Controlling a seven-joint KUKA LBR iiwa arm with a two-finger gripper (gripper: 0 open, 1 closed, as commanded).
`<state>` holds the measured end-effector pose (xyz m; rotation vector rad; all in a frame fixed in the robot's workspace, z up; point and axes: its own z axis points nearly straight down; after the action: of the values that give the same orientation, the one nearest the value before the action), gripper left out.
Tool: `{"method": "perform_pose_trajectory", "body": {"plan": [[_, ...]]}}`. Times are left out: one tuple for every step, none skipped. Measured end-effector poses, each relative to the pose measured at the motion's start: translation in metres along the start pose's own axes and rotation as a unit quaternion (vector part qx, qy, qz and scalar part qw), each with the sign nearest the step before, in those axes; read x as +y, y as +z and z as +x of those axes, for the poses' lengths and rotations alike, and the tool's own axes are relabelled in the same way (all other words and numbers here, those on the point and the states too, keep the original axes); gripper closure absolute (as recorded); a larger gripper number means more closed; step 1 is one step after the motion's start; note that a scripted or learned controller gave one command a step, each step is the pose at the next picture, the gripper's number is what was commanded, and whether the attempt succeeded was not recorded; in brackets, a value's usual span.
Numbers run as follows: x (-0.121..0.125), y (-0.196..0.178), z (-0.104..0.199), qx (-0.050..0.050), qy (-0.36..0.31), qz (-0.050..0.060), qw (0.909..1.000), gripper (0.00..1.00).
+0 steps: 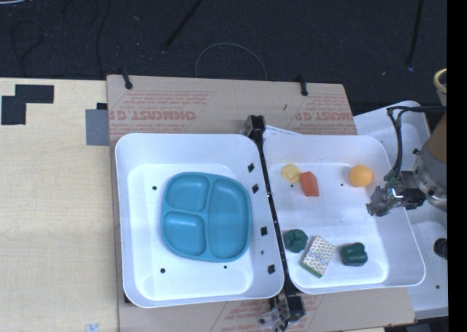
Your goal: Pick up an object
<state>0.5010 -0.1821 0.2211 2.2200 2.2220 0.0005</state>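
Observation:
The right bin (398,265) holds several small objects: a yellow piece (290,172), a red-orange block (309,184), an orange ball (360,175), a dark green round piece (295,240), a patterned white-and-green packet (318,255) and a green pepper-like piece (354,254). My gripper (381,202) hangs over the bin's right side, below and right of the orange ball. Nothing shows between its fingers.
The left bin (139,170) holds a blue divided plate (205,216). A black divider (267,210) runs between the bins. Both bins rest on a cardboard sheet (219,108). The arm's cables (400,141) loop over the right bin's right rim.

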Motion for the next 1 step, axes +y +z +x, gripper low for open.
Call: {"method": "perform_pose_trajectory", "body": {"plan": [[0.0122,-0.0105,0.0502,0.001,-0.002,0.001,1.0,1.0]]}}
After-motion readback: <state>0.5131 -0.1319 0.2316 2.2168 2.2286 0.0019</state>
